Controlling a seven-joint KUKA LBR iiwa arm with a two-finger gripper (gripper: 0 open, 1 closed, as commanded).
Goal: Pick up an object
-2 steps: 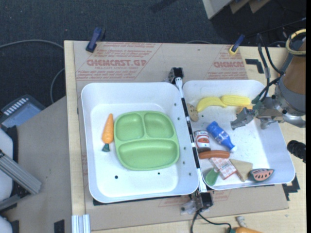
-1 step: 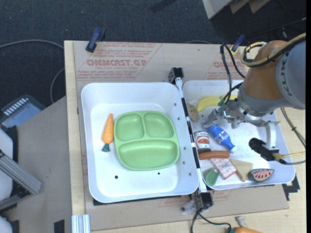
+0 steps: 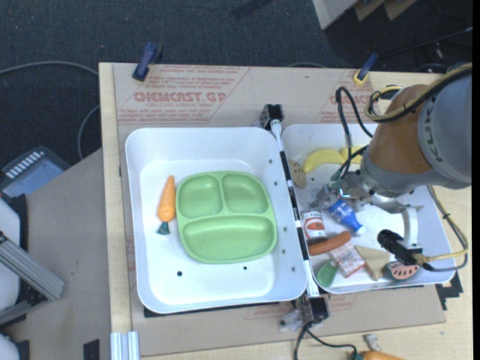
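The two-finger gripper (image 3: 339, 199) at the end of the grey and orange arm (image 3: 420, 137) is down low in the right white bin (image 3: 439, 235), right over a small blue and white bottle (image 3: 346, 214). The tips are hard to make out among the toys, so it is not possible to tell how they are set or if they pinch anything. The blue bottle lies near the middle of that bin. Just behind it is a yellow toy banana (image 3: 322, 160), close to the bin's far wall. To the bottle's left is a little white can with a red label (image 3: 312, 223), and below that lies a red toy sausage (image 3: 330, 242). Near the front of the bin are a small red and white packet (image 3: 346, 259), a tan wedge like cheese (image 3: 371, 261), a green round piece (image 3: 325, 274) and a toy watermelon slice (image 3: 405, 270). The left white bin (image 3: 150, 268) holds a big light green plastic plate with three sections (image 3: 225, 217). An orange toy carrot (image 3: 166, 202) lies just beside the plate on its left. Both bins sit on a brown board (image 3: 217, 96).
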